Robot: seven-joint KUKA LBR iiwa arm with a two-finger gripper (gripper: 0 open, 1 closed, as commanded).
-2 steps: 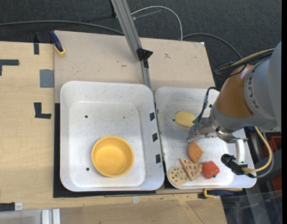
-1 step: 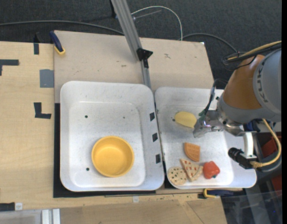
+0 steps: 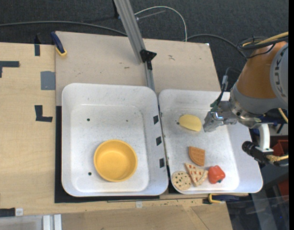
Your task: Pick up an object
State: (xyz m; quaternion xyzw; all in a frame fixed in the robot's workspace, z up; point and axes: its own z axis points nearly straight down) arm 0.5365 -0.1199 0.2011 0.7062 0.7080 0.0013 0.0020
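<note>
My gripper (image 3: 210, 123) hangs low over the right bin (image 3: 173, 99), just right of a pale yellow lemon-like piece (image 3: 190, 122). Nothing shows between its fingers. Nearer the front of the same bin lie an orange wedge (image 3: 197, 155), a waffle-patterned slice (image 3: 196, 174), a round cookie (image 3: 181, 180) and a red pepper-like piece (image 3: 215, 174). A yellow bowl (image 3: 115, 160) sits in the left bin (image 3: 80, 97).
A grey metal pole (image 3: 132, 25) slants down from the top to the ridge between the bins. A cable (image 3: 180, 20) loops behind the right bin. A blue and yellow clamp (image 3: 58, 43) sits on the board's far left corner.
</note>
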